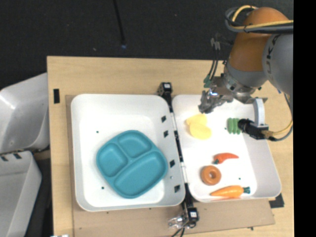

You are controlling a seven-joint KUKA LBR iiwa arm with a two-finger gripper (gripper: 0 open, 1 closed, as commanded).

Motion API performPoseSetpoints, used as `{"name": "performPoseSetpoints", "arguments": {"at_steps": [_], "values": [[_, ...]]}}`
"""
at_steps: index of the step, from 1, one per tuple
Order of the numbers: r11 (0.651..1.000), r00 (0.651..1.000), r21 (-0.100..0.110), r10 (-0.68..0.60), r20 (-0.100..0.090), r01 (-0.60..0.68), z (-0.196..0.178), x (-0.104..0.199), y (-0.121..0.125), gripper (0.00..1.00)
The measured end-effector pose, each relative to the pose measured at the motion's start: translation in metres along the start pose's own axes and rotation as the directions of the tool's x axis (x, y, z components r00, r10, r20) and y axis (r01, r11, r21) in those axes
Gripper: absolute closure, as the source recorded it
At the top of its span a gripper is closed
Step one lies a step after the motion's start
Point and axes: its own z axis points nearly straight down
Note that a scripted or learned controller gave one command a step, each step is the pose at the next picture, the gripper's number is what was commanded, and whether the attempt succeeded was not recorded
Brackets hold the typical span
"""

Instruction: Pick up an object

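Sitting in the left bin (79, 132) is a blue plate (131, 163); over in the right bin (269, 172), the yellow piece (199, 126) lies just below-left of the gripper (207, 104), closest of all, though I cannot tell how its grasp stands

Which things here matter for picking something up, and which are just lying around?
In play:
claw, above the right bin's back edge
yellow piece, nearest the claw

Lying about:
green piece
red pepper
donut
carrot
blue tray, in the left bin
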Motion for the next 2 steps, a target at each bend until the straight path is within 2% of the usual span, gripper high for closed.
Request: {"name": "performPoseSetpoints", "arguments": {"at_steps": [2], "values": [[1.0, 1.0, 0.002, 0.001, 0.0, -0.001, 0.005, 0.1, -0.012, 1.0]]}}
